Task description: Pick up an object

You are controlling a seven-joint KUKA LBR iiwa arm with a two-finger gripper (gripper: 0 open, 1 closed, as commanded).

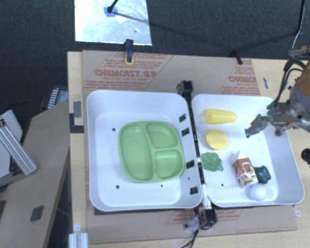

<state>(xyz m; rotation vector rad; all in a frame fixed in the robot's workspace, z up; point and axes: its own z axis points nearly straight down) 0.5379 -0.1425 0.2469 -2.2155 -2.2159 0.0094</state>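
The right bin (pixel 284 154) holds several objects: a yellow oblong piece (pixel 220 116), a round yellow piece (pixel 216 138), a green leafy piece (pixel 212 161), an orange carton (pixel 244 171), a dark green item (pixel 263 174) and a white ball (pixel 258 192). My gripper (pixel 267 127) hangs over the upper right part of this bin, to the right of the yellow pieces. Its two dark fingers (pixel 255 125) stand apart with nothing between them, so it is open.
The left bin (pixel 101 138) carries a light green divided plate (pixel 149 151). A black divider with clips (pixel 192 143) runs between the bins. Cardboard (pixel 144 71) lies under both. A cable (pixel 279 35) crosses behind the bench.
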